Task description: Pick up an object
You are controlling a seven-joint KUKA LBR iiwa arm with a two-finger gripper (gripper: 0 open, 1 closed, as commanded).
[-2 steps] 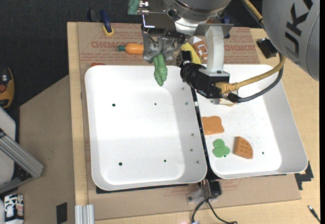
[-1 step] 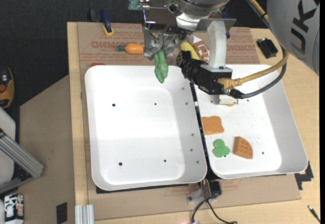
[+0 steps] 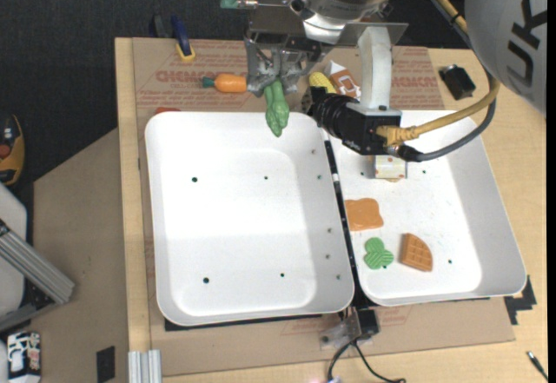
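While the grey arm w/ its orange band reaches in from upper right, the gripper [image 3: 276, 82] hangs over the back rim of the left bin [image 3: 234, 286], wrist pointing down, cables and a yellow hose looping off to the right. The fingers are closed on a green toy [image 3: 277, 112], long and knobbly, plastic-looking, which dangles from them above the bin's far edge, clear of the floor. Left bin is smooth glossy white w/ small dark dots; right bin [image 3: 469, 286] same make, touching it along the middle. In the right bin: an orange flat slab [image 3: 364, 214], a green leafy piece [image 3: 377, 254], a waffle-textured orange wedge [image 3: 416, 252], all near each other. An orange carrot-like toy [image 3: 228, 83] lies on the cardboard-covered worktop [image 3: 130, 112] behind the left bin. Red print on the cardboard, too blurred to read; big letters "UK" show on the arm housing at right.
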